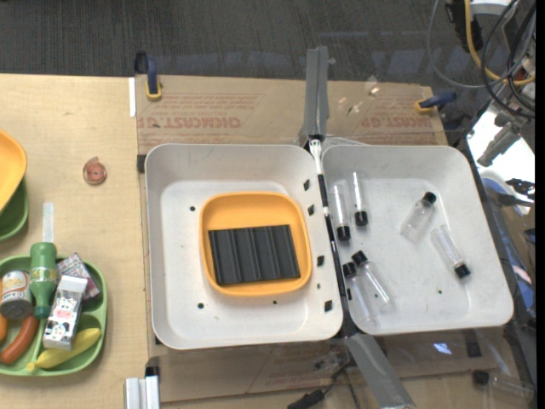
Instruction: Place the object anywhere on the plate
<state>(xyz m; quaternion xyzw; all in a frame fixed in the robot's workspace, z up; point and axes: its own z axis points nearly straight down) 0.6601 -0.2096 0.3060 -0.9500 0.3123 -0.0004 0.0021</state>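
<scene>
Lying in right bin [477, 228]: 5 vials [449, 251]; 1 plate [255, 244] left.

From my seat I see a pale wooden bench [77, 135], with a brown cardboard sheet [289, 113] laid across it toward twelve o'clock. Dark grey carpet [213, 15] runs beyond. Cables [485, 24] tangle at one o'clock.

Two white bins sit side by side on cardboard. The left bin [170, 313] has an orange plate [254, 209] in the middle with a dark ribbed block [258, 254] lying on it. The right bin [485, 305] holds a handful of clear vials with black caps [358, 204], scattered around. A green tray of toy food [89, 348] sits at the bench's left edge.
</scene>
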